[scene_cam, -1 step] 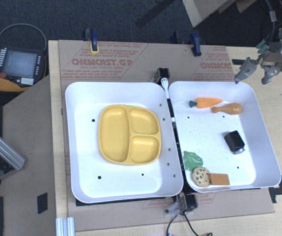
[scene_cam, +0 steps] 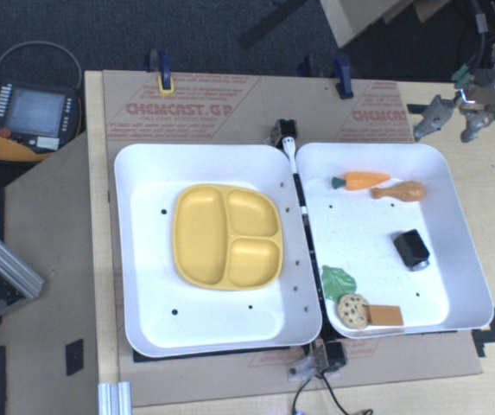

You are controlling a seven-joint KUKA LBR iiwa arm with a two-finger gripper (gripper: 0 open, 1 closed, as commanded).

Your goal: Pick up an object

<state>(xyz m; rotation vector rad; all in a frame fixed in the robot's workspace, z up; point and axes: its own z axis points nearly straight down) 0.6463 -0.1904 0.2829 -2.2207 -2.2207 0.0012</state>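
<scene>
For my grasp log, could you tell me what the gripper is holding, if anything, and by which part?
Nothing is held. The gripper hangs open beyond the right bin's far corner, nothing between its fingers.

White bins hold a yellow plate, orange carrot, black block, green leaf.

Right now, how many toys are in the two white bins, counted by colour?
Yellow: 1, the divided plate
Orange: 2, the carrot and the orange block
Brown: 2, the drumstick and the cookie
Black: 1, the black block
Green: 1, the leaf
Total: 7
</scene>
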